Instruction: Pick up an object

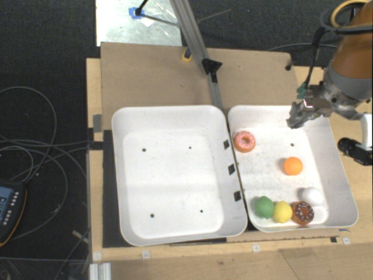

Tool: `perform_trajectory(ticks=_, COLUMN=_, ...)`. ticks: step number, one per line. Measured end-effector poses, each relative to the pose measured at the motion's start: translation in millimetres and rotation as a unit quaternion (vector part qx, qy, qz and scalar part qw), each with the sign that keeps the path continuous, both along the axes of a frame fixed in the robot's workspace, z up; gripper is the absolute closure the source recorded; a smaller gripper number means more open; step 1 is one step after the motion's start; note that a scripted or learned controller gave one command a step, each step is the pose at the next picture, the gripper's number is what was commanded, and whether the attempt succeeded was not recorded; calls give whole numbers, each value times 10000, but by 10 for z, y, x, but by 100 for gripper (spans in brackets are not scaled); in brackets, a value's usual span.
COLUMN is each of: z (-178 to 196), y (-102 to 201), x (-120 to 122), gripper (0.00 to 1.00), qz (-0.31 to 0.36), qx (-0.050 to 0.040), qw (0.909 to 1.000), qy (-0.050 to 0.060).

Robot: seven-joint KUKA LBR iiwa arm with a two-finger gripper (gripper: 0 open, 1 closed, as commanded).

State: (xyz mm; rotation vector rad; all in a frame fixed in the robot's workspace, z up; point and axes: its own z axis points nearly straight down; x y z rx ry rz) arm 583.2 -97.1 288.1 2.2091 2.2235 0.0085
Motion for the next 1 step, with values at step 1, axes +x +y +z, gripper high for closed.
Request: perform_trajectory(ticks=1, z=77, y=-1, x=10, gripper=100, qz=-2, qx=2, qw=10000, qy=28)
